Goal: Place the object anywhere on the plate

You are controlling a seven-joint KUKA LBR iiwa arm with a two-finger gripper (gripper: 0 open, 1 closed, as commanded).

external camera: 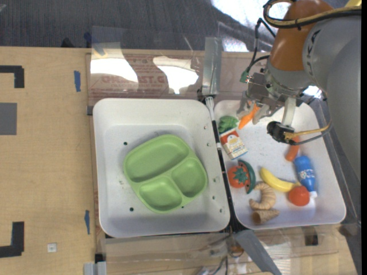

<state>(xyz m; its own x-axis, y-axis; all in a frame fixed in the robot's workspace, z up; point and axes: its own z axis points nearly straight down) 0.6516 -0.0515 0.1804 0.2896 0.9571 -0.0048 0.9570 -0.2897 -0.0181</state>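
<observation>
The grey arm reaches in from three o'clock, its orange band high at one o'clock, wrist bent down over the right bin [327,153]. The gripper [250,112] hangs at that bin's eleven o'clock corner, fingers closed on a small orange carrot [246,119]. The green plate [165,172] lies in the left bin [109,125], well apart toward nine o'clock of the gripper

Left bin [109,171]: I see the plate [165,172] in its middle.
Right bin [330,199]: I see the carton [233,144] at 10 o'clock, banana [277,180] in the middle, bottle [305,173] at 3 o'clock.
</observation>
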